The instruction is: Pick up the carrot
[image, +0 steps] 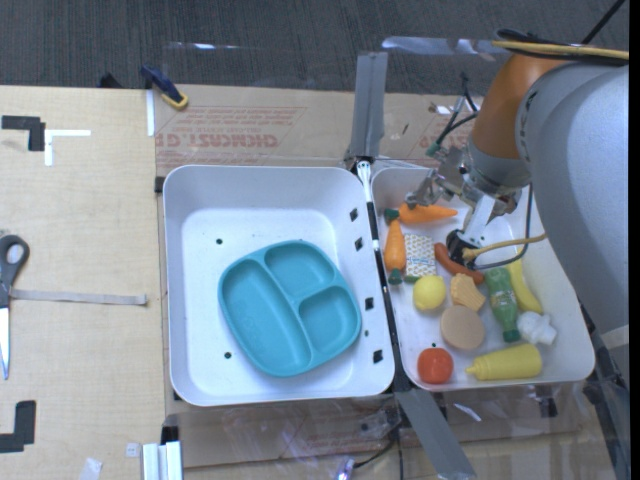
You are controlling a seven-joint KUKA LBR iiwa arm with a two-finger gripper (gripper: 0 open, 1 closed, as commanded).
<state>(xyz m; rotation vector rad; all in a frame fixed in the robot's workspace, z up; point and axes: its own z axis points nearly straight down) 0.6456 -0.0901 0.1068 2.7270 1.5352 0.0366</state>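
A pale wooden tabletop (80,368) carries a cardboard sheet (250,128) and two white bins side by side, with dark carpet (250,18) beyond. The left bin (190,228) holds one teal divided plate (290,308) with three compartments. The right bin (560,363) holds the toy food.

Two carrots show there. One carrot (396,245) is orange, short and tapered, standing lengthwise along the bin's left wall with a small green end toward the near side. The second carrot (432,211) is orange and lies crosswise near the far wall, its tip pointing right, just under the gripper (447,183). Whether the jaws are open or closed I cannot tell; they are small and lost among cables and the wrist. No carrot can be seen between them.

Also in the right bin, one of each: a yellow lemon (429,293), a red tomato (435,365), a tan round piece (463,328), an orange cheese wedge (465,291), a green bottle (502,303), a yellow banana (525,288), a yellow squeeze bottle (505,363), a red sausage-like piece (455,261) and a white speckled card (421,253).

The grey arm (580,168), orange band (505,93) above the wrist, comes in from the right over the bin's far end.

On the tabletop's left lie one pair of scissors (8,268) and, farther back, one blue-and-yellow tool (165,86).
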